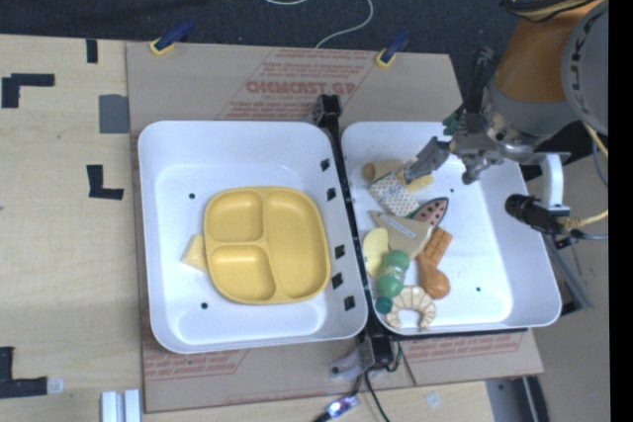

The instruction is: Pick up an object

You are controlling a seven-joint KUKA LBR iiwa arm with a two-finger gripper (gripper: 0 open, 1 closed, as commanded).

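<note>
Two white bins sit side by side on the desk (59, 212). The left bin (168, 153) holds a yellow plate (267, 244) with three sections. A pale yellow wedge (193, 253) pokes out from under the plate's left side.

The right bin (514, 282) holds a heap of toy food along its left side. In the heap there is a checkered piece (395, 200), a dark slice with red dots (433, 210), a pale yellow pear shape (374, 249), a green bottle shape (392, 272), an orange-brown stick (432, 252) and a white curled shrimp (412, 312). They lie close together and many of them touch.

The grey arm (539, 64) reaches in from the right, with its orange band up high. The claw (427, 158) hangs over the top left part of the right bin, just above the checkered piece. How wide the claw stands cannot be told from here. Nothing can be seen held in it.

A white cable (316, 0) curls on the dark floor behind the desk.
</note>
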